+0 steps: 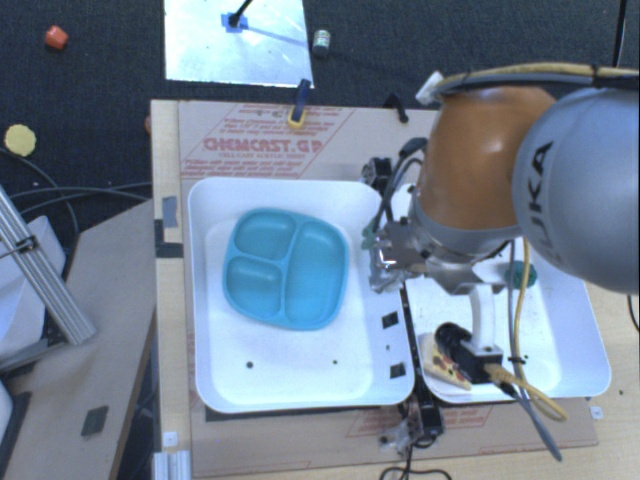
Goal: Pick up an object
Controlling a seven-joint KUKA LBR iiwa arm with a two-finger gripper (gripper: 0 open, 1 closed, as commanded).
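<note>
The pincer [386, 260] hangs low over the ridge where the two bins meet, just beside the right edge of the blue divided plate [287, 268]. The bulk of the arm [500, 168] hides its tips, so I cannot tell how far open it is or whether it has hold of anything. The plate, the likeliest thing to pick, lies flat in the middle of the left bin [290, 373]; a pale flat piece with red marks [438, 366] lies at the near left corner of the right bin [585, 343]. The main risk, as I judge it, is that the plate is wide, shallow and smooth, so a closing pincer may slide off its rim or merely shove it across the bin. Coming straight down from here, it may strike the bin walls instead of any object. The arm covers most of the right bin, so what else lies there is hidden. The bins rest on a printed cardboard sheet [260, 143] on the worktop; a red block [55, 37] and a yellow ball [18, 140] lie well apart.
</note>
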